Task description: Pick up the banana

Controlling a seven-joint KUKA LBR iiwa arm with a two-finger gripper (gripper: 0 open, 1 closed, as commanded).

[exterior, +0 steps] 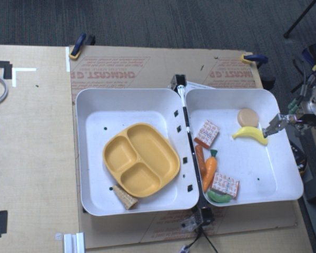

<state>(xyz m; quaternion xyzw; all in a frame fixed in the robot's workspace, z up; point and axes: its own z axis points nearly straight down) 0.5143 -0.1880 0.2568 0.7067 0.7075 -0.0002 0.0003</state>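
Left bin (89, 141): a yellow three-compartment plate (141, 159) lies flat, with a brown cracker (125, 197) at its lower-left edge. Right bin (284, 186): along the dividing wall lie a red-and-white packet (207, 133), a sausage (199, 154), a carrot (209, 170), a second packet (225, 184) and a green vegetable (219, 196). The banana (249, 135) rests just below a tan round piece (247, 117). My gripper (273, 127) sits just right of the banana; my fingers are spread, grasping nothing.

Robot lab, clamped cardboard (166, 67), taped bench (29, 157)
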